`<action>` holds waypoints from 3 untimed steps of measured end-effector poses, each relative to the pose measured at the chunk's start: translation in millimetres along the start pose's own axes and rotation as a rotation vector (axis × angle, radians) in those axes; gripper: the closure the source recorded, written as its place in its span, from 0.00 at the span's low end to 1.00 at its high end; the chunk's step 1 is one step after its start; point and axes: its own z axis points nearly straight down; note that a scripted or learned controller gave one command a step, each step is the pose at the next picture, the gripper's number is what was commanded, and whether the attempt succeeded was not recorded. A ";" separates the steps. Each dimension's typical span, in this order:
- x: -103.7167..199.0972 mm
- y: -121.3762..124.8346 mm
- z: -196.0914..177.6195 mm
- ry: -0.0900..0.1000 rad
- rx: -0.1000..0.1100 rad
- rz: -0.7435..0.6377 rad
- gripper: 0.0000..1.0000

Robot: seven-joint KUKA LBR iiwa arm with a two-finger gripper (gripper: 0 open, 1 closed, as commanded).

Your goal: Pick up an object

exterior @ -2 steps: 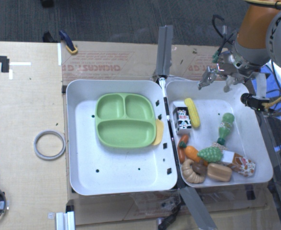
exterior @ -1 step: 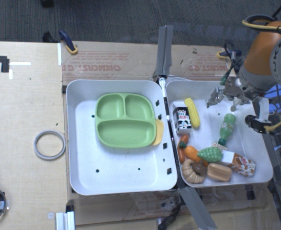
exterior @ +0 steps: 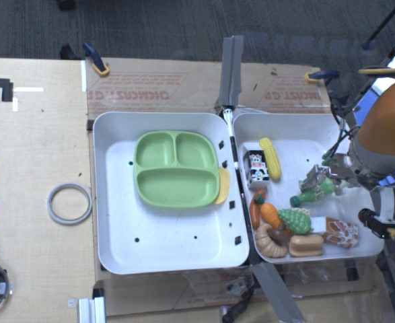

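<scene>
Camera view looks down on two white bins on the surface (exterior: 36, 153), and the right bin (exterior: 298, 132) serves as the landmark. Inside it, near its right wall, the claw (exterior: 316, 177) hangs low over a small green bottle (exterior: 311, 194) that lies on its side, a glossy green body with a darker cap end pointing toward the bin's middle. The bottle sits just under and slightly below the claw's metal tip, touching or nearly so; whether the claw is clenched or released cannot be told. Toward the bin's left wall lie a yellow corn cob (exterior: 270, 157) and a small black-and-white carton (exterior: 256, 166). Along the bin's near edge cluster an orange carrot (exterior: 270, 213), a green knobbly toy (exterior: 295, 221), a tan pretzel-like ring (exterior: 270, 242), a hot dog bun (exterior: 305, 245) and a patterned orange-and-white piece (exterior: 342, 232). Left of this bin, the other bin (exterior: 116, 200) holds a green divided plate (exterior: 177, 168).
</scene>
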 end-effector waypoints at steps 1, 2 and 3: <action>49.8 -28.2 10.6 -0.002 0.000 -0.057 0.00; 48.3 -28.0 2.0 -0.002 0.001 -0.053 1.00; 132.3 22.6 -89.6 -0.003 -0.002 -0.009 1.00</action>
